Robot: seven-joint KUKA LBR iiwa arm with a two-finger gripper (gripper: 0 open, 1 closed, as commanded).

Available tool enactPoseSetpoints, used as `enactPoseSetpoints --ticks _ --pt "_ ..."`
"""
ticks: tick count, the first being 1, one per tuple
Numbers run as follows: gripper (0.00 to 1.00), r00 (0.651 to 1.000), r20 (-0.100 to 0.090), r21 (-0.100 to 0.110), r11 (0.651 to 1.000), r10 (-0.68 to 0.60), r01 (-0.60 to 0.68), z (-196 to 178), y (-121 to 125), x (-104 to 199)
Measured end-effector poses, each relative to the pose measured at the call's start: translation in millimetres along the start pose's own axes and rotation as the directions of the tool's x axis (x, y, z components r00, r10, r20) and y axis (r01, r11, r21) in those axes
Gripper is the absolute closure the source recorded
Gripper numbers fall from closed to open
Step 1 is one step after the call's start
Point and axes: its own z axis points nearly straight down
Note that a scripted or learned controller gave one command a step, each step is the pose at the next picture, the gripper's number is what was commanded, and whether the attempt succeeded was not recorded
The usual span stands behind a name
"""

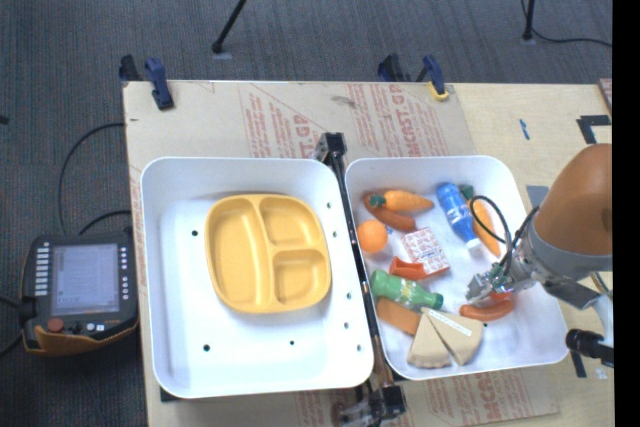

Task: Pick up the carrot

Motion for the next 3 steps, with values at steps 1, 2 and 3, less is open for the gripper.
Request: enactPoseSetpoints --ticks 1,2,3 --pt "1.0 0.969 0.002 -0.003 0.969 0.245 -0.245 -122.0 47.3 -32.5" --pt "1.0 0.895 0.0 0.0 0.895 0.447 -0.447 -160.4 42.8 27.1" --pt "1.0 0.755 0.001 -0.001 0.755 0.656 -0.656 -178.3 46.5 -4.1"
